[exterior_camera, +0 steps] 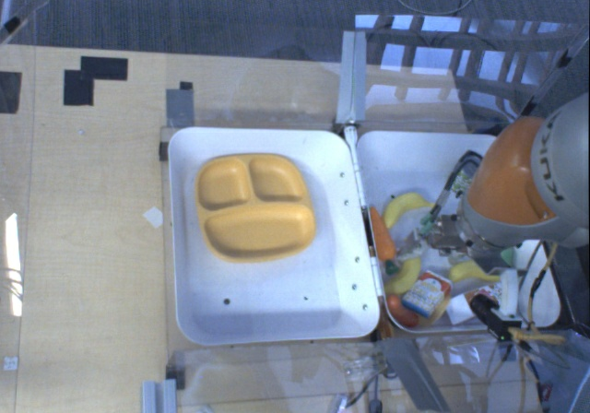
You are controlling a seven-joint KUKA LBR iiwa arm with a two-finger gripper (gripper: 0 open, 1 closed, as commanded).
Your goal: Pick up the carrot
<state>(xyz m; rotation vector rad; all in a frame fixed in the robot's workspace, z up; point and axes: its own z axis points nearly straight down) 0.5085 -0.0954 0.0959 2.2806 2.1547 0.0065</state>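
The carrot (381, 235) is a slim orange piece lying lengthwise against the left wall of the right bin (419, 151). My gripper (437, 230) reaches down into that bin from the right, under the arm's orange band (510, 184). It hangs a little to the right of the carrot, between a yellow banana (405, 208) and the toys in front. The wrist covers most of it. Nothing orange shows at the gripper.
The left bin (267, 310) holds a yellow divided plate (255, 206). Around the carrot lie a yellow toy (404, 276), a red round piece (399, 311), a printed packet (427, 294) and a second banana (473, 271). Cables and a metal frame (461, 52) stand behind.
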